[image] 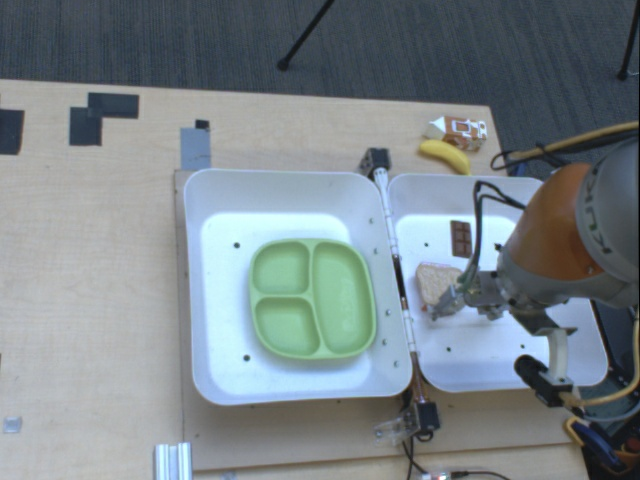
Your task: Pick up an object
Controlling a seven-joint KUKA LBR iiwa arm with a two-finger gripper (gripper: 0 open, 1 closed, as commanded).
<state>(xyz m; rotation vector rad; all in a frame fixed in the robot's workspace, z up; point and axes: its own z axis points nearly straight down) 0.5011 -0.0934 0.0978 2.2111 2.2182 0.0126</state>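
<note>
The pincer [452,303] hangs low in the right bin [500,368], near its left wall; whether it is open or closed I cannot tell. One slice of bread [434,282] lies just beside its tip, toward the left wall. One brown block [461,236] lies near the far edge. The left bin [215,298] holds one green divided plate [312,299]. One banana [444,155] lies on the bench beyond the right bin.

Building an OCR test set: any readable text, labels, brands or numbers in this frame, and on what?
None can be read.
Small carton behind the right bin, beside the banana: orange and white printing, too small and blurred to read.
Brown block in the right bin: no legible marking.
Green divided plate in the left bin: no text visible.
</note>
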